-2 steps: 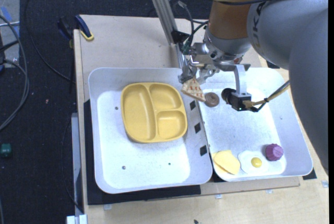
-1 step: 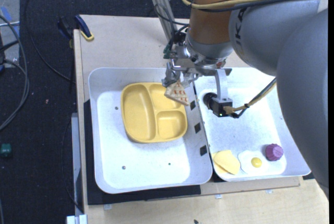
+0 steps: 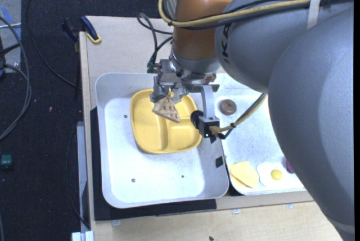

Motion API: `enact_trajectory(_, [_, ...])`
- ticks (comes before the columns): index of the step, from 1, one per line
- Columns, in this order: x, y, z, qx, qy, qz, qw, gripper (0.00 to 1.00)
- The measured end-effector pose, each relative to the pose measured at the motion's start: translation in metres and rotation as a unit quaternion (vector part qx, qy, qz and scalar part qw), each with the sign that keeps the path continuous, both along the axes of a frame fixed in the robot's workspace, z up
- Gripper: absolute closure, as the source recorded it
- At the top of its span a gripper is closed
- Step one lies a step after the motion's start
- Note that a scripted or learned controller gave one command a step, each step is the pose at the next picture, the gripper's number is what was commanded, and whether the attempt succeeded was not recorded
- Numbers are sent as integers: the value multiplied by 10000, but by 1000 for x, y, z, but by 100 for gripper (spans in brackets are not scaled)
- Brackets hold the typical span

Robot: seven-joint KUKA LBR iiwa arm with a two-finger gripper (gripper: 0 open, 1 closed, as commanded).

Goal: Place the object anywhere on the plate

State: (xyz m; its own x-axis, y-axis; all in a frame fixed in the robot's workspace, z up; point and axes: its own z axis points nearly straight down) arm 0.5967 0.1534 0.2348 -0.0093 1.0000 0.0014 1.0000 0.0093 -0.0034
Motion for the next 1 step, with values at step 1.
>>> enact_trajectory(1, [1, -4, 1, -10, -10, -34, 10000, 0])
